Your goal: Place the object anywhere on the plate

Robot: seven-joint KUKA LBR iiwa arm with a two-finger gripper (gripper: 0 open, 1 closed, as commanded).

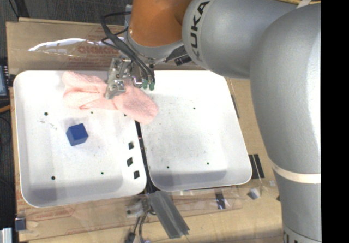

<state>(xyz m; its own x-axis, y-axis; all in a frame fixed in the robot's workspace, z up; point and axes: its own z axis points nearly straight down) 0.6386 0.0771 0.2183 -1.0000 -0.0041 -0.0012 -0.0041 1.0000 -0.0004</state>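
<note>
here the grey kuka arm [262, 40] takes up most of the upper right, its broad curved body sweeping down the right side, with an orange band [155, 10] above the wrist and dark cables looping beside it. under it lies the brown cardboard-covered bench [248, 217], with a strip of clear plastic wrap [71, 47] along its far edge.

two shallow white bins sit side by side, their inner rims touching. the left bin [32, 182] holds the loose things; the right bin [218, 171] shows a speckled white floor with a few small dark dots.

a pink cloth [109, 97], crumpled and soft, lies in the far part of the left bin, stretching from its middle toward the right, where one end drapes over the shared rim into the right bin.

the gripper [115, 90] hangs at the far edge of the left bin, directly over the middle of the cloth, with its metal fingers [112, 84] pointing down and their tips at the fabric. whether they are clenched on the cloth or released i cannot tell.

a small blue cube [77, 134] sits on the floor of the left bin, nearer the camera than the cloth and apart from it, well clear of the gripper.

three small black squares [131, 161] mark the left bin's right wall.
</note>
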